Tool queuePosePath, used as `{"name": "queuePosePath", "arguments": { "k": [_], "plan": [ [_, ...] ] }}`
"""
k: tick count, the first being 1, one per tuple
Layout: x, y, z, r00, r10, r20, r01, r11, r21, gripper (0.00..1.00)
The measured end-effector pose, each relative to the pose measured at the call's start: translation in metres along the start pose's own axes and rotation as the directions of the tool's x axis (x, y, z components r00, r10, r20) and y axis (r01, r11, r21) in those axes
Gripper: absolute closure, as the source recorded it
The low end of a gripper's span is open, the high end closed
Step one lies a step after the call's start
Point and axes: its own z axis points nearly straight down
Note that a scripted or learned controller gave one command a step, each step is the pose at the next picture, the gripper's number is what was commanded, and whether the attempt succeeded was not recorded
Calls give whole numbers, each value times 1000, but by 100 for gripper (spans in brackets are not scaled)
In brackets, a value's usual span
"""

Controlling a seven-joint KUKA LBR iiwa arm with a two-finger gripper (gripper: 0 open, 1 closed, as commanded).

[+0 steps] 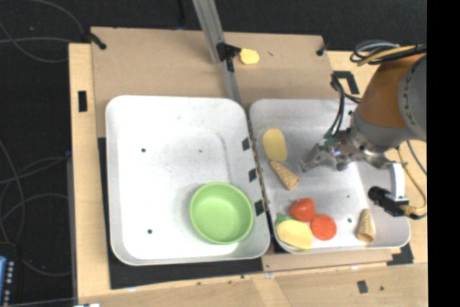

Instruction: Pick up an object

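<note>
I'm reaching in over the right bin (327, 111), arm (384, 101) coming from its right side, orange band sitting above the wrist. My fingers (320, 154) are hovering over the middle of the right bin, pointing toward its left wall. Can't tell how far they're spread: they're small and dark against the bin floor, and I'm not seeing anything between them. Everything below is relative to the right bin. A pale yellow oblong piece (274, 144) is lying near its left wall, up from centre, well left of my fingers. A tan cone (284, 174) is lying just below that, tilted, near the same wall. A red tomato-like piece (302, 209) is sitting near the bin's lower middle, with an orange-red round piece (323, 226) just beside it to the lower right. A yellow lemon-like piece (295, 234) is resting at the bin's bottom edge, touching or nearly touching both red ones. A second tan cone (366, 225) is lying in the bin's lower right corner, apart from the rest. The left bin (144, 126) is butting against the right bin's left wall and carrying a green bowl (221, 213) in its lower right part. A small yellow piece (249, 57) is sitting on the surface (287, 72) beyond the right bin's top edge, next to a grey pole (205, 7).
</note>
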Motion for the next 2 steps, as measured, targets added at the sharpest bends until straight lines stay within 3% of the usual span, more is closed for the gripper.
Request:
{"name": "queuePosePath", "arguments": {
  "k": [1, 2],
  "plan": [
    [-2, 0, 7, 1000, 2, 2, -2, 1000, -3, 0],
    [-3, 1, -4, 1000, 5, 0, -5, 1000, -7, 100]
  ]
}}
